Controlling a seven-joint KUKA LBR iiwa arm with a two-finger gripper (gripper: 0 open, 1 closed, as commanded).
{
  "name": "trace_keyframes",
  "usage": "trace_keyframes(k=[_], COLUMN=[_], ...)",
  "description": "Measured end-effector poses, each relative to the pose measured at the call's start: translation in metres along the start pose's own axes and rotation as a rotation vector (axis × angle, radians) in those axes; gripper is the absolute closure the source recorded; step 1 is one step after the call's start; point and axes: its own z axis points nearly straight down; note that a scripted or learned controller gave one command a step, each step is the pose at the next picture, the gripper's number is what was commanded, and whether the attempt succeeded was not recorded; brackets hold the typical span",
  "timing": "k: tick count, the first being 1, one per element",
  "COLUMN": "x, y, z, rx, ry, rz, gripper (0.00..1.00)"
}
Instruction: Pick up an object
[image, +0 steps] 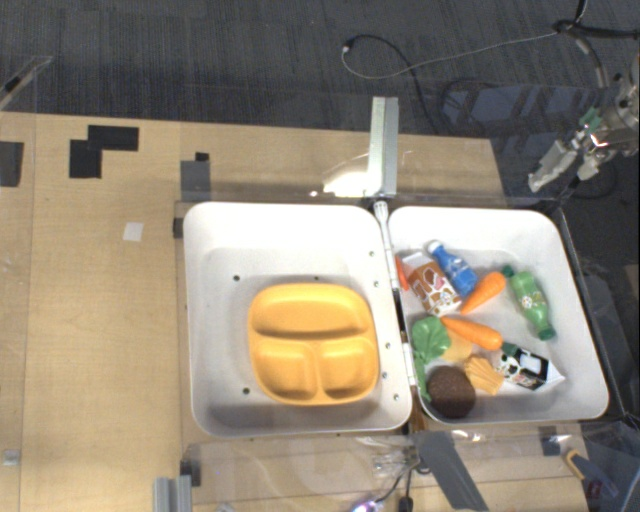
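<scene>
The right bin (570, 260) holds a heap of toy food. A blue bottle (453, 268) lies beside a brown and white carton (433, 288). One carrot (484, 290) sits right of them, and a second carrot (471, 331) lies lower down. A green bottle (530, 303) rests toward the right wall. A green leafy piece (430, 338), a brown round piece (451, 390), a yellow piece (483, 375) and a black and white carton (524, 368) crowd the front. My gripper (549, 172) hangs beyond the bin's far right corner, above the floor, with nothing seen in it.
In the left bin (215, 250) lies a yellow divided tray (313, 340). A metal post (384, 150) stands behind the divider between the bins. Black cables trail over the dark floor at the back. Light wooden bench lies to the left.
</scene>
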Motion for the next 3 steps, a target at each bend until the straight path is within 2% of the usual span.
trace_keyframes(k=[1, 2, 3], x=[-0.008, -0.007, -0.005], y=[-0.007, -0.004, -0.001], z=[-0.120, -0.130, -0.141], rx=[0.000, -0.003, -0.007], ry=[0.000, -0.004, -0.008], rz=[0.150, 0.141, 0.132], gripper=[0.00, 1.00, 1.00])
